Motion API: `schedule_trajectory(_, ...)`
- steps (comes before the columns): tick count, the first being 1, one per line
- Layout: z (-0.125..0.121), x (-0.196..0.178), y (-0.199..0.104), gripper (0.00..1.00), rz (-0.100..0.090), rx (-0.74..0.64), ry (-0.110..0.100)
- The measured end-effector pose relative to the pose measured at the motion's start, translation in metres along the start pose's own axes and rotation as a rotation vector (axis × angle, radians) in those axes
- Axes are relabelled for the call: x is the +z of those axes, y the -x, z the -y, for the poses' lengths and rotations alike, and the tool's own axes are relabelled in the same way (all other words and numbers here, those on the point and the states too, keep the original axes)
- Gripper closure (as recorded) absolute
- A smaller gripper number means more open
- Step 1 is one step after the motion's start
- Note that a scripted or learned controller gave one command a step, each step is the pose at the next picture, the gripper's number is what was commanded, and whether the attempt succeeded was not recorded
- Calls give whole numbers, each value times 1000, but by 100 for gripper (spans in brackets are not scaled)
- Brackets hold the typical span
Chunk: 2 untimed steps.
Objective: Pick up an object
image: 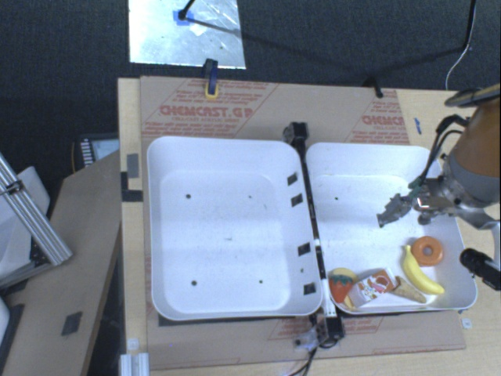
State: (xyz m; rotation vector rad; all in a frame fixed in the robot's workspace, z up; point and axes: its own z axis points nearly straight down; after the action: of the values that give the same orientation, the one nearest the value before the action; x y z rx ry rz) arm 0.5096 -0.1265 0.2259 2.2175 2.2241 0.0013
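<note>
My pincer (389,212) hangs over the right bin (368,163), grip state I can't tell; banana (420,272) looks light, smooth, best pinched across its curved middle.

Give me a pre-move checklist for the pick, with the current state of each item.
1. Objects available in the right bin: ok; banana, orange ring, packet and a red-orange piece lie along its near edge.
2. Claw carrying nothing: cannot tell.
3. Claw above a target: not ok; it hangs over bare bin floor, apart from the pile.
4. Banana free for a grasp: not ok; the ring sits close beside it.
5. Left bin out of the claw's path: ok.
</note>
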Motion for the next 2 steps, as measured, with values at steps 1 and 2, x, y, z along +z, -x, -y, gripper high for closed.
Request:
schedule_trajectory(1,21,-120,-41,0,0,-6,15)
schedule_trajectory(2,5,-247,-116,0,-2,-9,18)
